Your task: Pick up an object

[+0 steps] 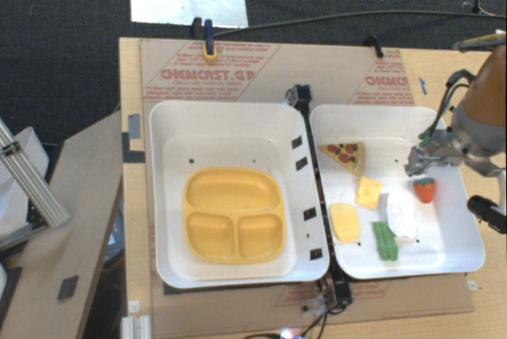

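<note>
Hand (418, 161) over right shallow white bin (451, 258) — just above small red strawberry toy (425, 190) — can't tell its state.

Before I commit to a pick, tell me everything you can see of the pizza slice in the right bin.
The pizza slice is a toy wedge, tan crust with a red top and dark spots, apparently plastic. It lies flat at the far left of the right bin, its tip pointing toward the divider. Nothing touches it; the yellow cheese block lies just nearer the camera.
</note>
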{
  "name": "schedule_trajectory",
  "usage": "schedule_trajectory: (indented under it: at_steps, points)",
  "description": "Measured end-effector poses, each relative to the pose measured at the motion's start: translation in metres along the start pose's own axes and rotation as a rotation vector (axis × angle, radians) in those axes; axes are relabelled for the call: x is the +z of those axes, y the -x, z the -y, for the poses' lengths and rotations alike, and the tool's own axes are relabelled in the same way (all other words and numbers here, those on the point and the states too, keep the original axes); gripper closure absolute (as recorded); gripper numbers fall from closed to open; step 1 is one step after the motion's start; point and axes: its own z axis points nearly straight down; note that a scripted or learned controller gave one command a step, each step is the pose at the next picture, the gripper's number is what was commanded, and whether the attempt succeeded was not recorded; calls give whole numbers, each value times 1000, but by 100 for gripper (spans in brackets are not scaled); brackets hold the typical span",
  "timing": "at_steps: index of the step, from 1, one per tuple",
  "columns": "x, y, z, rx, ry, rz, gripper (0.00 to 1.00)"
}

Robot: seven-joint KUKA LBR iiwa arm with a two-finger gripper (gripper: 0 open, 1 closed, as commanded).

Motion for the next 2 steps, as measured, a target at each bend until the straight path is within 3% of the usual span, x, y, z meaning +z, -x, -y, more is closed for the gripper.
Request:
schedule_trajectory:
  at_steps: [1, 2]
  points:
    - [-54, 1, -2, -1, 1, 0, 100]
    - [-55, -63, -10, -8, -4, -4, 100]
